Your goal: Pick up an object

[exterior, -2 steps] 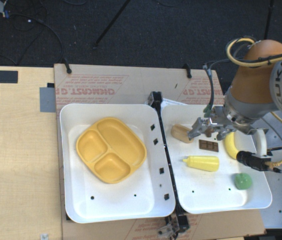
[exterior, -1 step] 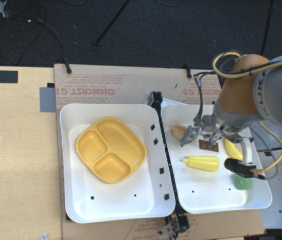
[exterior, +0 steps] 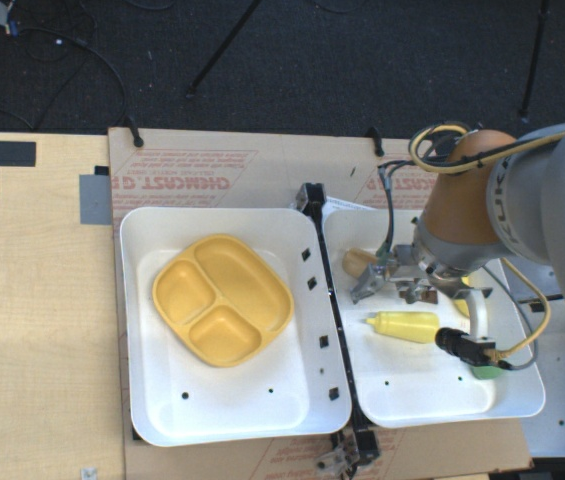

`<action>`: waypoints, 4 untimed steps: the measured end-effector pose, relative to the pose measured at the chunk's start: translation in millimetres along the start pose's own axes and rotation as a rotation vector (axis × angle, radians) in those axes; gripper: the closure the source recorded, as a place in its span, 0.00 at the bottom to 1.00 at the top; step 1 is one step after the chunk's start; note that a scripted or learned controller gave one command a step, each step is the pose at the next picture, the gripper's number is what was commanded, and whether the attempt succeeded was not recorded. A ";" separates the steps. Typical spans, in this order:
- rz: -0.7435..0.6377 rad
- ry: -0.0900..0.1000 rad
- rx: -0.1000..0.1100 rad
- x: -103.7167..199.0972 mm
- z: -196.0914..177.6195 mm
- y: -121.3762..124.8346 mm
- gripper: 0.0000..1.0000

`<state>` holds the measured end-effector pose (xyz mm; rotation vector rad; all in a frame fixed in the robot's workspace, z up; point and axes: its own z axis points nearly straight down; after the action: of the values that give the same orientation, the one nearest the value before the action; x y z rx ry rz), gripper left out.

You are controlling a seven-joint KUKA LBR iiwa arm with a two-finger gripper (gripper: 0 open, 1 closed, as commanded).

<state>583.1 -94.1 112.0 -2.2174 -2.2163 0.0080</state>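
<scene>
2 white bins are seen side by side on a cardboard sheet (exterior: pixel 192 173). In the left bin (exterior: pixel 167 398) a yellow divided plate (exterior: pixel 222 298) is laid flat, its 3 compartments facing up, somewhat toward the far side of the bin.

The arm (exterior: pixel 537 198) is reached in from the right, and the gripper (exterior: pixel 392 290) is lowered into the far half of the right bin (exterior: pixel 412 393). Its fingers (exterior: pixel 367 288) are seen spread apart, and nothing is held between them.

3 loose things can be made out in the right bin. A yellow bottle (exterior: pixel 402 325) is laid on its side just on the near side of the gripper, its narrow end turned toward the wall shared by the 2 bins; whether it is touched by a fingertip cannot be told. A tan object (exterior: pixel 359 261) is found just beside the left-hand finger, close to that shared wall (its shape is too blurred to name). A small green object (exterior: pixel 484 372) is placed near the right rim, well apart from the gripper.
</scene>
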 end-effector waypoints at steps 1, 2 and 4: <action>0.004 0.000 -0.001 -1.0 -12.6 0.1 1.00; -0.002 -0.001 -0.010 7.5 -65.5 5.3 1.00; -0.002 -0.001 -0.007 7.4 -136.3 -0.8 1.00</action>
<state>583.5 -86.8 248.3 -2.2195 -2.2219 0.0009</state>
